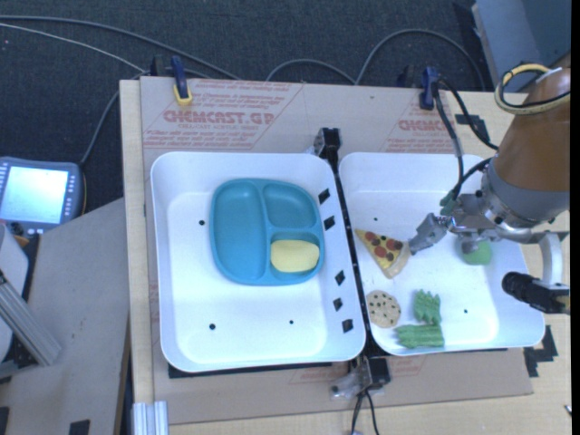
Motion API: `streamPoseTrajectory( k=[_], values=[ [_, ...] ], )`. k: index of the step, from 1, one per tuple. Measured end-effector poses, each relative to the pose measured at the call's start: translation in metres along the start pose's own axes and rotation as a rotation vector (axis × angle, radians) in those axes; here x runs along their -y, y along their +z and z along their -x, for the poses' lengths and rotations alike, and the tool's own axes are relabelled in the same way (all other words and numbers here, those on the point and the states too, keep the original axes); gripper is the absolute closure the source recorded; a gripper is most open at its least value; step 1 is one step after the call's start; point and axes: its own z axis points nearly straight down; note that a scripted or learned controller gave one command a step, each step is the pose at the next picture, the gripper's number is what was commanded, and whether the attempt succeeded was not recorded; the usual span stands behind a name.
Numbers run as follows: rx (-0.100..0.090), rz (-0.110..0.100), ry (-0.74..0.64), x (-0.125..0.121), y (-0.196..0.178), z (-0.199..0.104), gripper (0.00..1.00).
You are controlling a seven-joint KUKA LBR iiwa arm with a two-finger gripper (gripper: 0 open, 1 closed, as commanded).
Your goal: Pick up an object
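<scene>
A KUKA arm (535, 152), grey with an orange band, reaches from the right over the right bin (471, 175) of 2 shallow white bins on a cardboard-topped bench (227, 107). Its gripper (433, 234) hangs low inside that bin, a grey finger (426, 236) pointing at the toy pizza slice (382, 249) and stopping just beside its right edge; whether the pincer is open or closed cannot be told at this angle, and nothing is seen between its fingers. A small green object (476, 252) sits partly hidden under the wrist. Nearer the front wall lie a chocolate-chip cookie (383, 309) and 2 green leafy pieces (422, 322). In the left bin (181, 270) a blue divided plate (265, 231) carries a yellow lump (294, 256) in its lower right compartment.
</scene>
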Motion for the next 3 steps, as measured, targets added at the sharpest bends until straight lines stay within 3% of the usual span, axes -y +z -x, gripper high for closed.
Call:
streamPoseTrajectory(
  k=[1, 3],
  values=[
    [0.002, 0.014, -0.003, -0.003, -0.007, 0.0, 0.0],
    [0.001, 0.01, -0.002, -0.003, 0.098, -0.003, 0.0]
  ],
)
